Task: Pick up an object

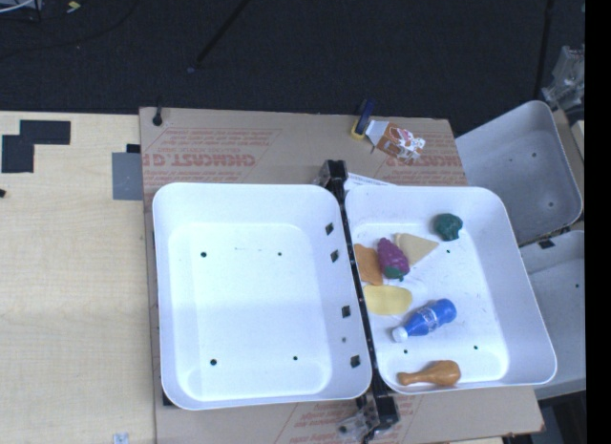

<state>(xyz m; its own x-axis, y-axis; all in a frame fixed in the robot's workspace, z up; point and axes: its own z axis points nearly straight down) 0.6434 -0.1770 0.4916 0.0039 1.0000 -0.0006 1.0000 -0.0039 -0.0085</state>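
Right of the central divider (346,270): purple toy (391,257), blue bottle (430,318), green lump (448,225), orange drumstick (431,373), all loose in right bin (516,270). Nothing lifted; whole pick pending. Gripper state: cannot tell.

White bins: two, side by side – left bin (248,291), right bin (487,337).
Blue bottles: one (429,319), in the right bin, near its middle.
Green lumps: one (448,225), toward the right bin's far edge.
Purple pieces: one (392,257), near the right bin's left wall.
Orange slices: one (367,264), touching the purple piece, closer to the right bin's left wall.
Pale wedges: one (416,245), just right of the purple piece.
Yellow pieces: one (387,299), just left of the blue bottle.
Tan drumstick shapes: one (432,373), at the right bin's near edge.
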